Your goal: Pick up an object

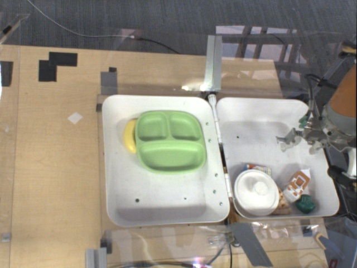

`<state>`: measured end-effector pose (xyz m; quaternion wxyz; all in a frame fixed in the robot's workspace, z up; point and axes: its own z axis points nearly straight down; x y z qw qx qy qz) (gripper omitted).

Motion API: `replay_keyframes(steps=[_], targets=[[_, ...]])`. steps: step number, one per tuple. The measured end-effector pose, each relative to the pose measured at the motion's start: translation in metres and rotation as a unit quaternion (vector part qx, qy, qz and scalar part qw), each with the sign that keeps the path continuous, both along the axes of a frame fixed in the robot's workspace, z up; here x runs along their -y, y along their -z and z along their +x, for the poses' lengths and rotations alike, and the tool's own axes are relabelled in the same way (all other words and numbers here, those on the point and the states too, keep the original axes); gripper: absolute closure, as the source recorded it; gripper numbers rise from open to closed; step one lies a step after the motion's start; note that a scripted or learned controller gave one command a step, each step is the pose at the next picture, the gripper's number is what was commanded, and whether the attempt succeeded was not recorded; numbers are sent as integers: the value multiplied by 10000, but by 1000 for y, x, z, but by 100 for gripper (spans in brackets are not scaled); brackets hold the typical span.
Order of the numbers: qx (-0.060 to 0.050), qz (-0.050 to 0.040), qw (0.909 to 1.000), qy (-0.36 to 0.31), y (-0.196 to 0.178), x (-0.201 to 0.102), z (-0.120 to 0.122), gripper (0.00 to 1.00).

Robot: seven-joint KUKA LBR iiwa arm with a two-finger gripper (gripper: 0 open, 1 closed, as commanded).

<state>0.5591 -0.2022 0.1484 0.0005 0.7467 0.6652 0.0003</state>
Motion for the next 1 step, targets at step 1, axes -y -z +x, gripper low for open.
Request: replay_keyframes(steps=[1], targets=[[4, 1, 9997, -233, 9, -1, -38, 0]])
